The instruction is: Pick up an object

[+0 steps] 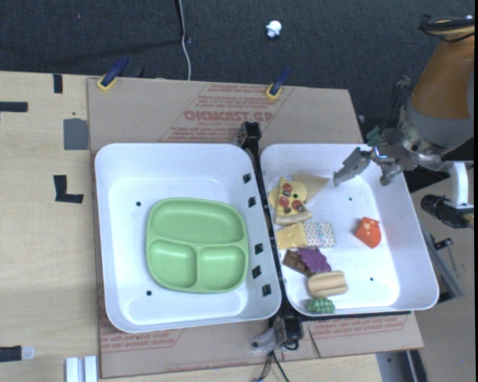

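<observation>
Two white bins sit side by side: the left bin (115,213) carries a green divided plate (197,243), the right bin (398,253) a cluster of toy foods (307,245) along its left wall. The gripper (370,168) hovers over the right bin's far edge, fingers spread apart and empty. A small red toy (367,231) lies apart, just below the gripper

The arm (446,78) is running off the right edge, so most of it is lying out of view. The purple item (311,259) and the green item (319,305) are staying too small to identify. Printing on the patterned packet (319,233) is blurring beyond reading.
</observation>
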Controlling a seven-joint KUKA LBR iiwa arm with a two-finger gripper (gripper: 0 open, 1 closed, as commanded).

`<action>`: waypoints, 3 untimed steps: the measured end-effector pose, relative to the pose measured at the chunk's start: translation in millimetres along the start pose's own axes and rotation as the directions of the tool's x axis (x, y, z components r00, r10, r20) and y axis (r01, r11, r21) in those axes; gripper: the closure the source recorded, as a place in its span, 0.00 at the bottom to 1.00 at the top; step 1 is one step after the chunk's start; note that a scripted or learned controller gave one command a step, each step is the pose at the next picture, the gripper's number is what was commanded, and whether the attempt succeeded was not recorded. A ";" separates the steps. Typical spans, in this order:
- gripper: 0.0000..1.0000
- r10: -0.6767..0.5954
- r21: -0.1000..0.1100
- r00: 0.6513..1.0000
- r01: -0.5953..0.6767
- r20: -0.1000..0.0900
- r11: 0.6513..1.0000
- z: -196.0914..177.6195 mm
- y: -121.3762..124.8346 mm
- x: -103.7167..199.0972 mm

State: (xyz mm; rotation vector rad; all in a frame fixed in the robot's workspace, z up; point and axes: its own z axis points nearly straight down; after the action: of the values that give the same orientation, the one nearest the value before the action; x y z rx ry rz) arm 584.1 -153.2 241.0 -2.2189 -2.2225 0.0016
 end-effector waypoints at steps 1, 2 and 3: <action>0.00 -0.005 0.006 1.000 0.005 -0.003 1.000 91.7 31.1 64.0; 0.00 0.001 0.002 1.000 -0.001 0.000 1.000 160.2 33.0 59.5; 0.00 0.000 -0.001 1.000 0.000 -0.001 1.000 156.9 53.4 60.3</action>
State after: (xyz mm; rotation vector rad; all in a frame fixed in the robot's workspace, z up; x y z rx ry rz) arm 637.2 -92.8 84.0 -2.2188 -2.2229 0.0000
